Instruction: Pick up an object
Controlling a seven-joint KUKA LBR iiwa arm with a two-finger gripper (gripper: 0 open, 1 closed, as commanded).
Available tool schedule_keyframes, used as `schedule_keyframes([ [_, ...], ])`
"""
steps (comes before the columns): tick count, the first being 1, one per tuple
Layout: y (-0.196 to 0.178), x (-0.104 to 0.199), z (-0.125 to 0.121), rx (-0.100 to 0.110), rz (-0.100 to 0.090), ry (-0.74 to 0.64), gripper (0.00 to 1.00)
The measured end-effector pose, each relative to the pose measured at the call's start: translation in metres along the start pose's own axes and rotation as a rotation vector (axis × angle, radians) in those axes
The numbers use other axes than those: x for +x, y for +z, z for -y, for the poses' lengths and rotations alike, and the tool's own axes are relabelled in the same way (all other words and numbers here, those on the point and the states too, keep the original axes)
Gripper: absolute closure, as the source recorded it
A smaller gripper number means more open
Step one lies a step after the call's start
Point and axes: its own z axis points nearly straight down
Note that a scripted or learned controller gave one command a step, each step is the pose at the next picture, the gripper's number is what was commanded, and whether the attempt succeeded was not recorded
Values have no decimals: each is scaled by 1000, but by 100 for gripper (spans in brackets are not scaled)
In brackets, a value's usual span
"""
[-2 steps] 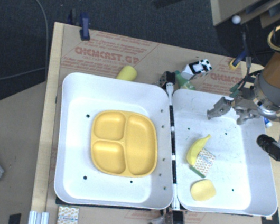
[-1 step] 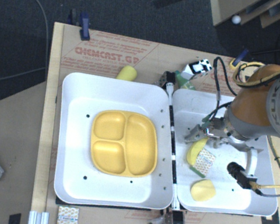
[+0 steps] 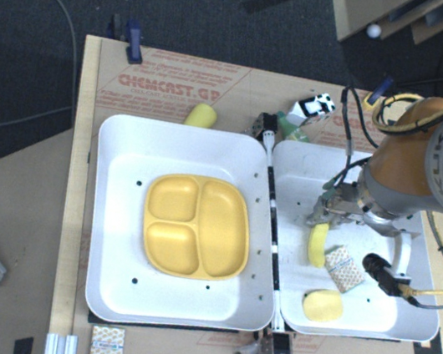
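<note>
In the right bin (image 3: 308,166), a small yellow oblong piece (image 3: 317,244) lies upright near the left wall. Beside it on the right rests a grey-and-white patterned packet (image 3: 344,268), and a pale yellow rounded lump (image 3: 323,305) sits near the front rim. My gripper (image 3: 327,211) reaches in from the right and hangs just above the top end of the yellow oblong piece, low over the bin floor. Nothing can be seen between its tips.
The left bin (image 3: 116,196) holds a yellow divided plate (image 3: 196,227). On the bench behind the bins lie a yellow object (image 3: 202,115) and a black-and-white item (image 3: 314,108). A blue clamp (image 3: 133,39) grips the bench's far edge.
</note>
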Motion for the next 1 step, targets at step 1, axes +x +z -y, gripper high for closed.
schedule_keyframes([
  [1, -82, 72, -4, 1, 0, -3, 100],
])
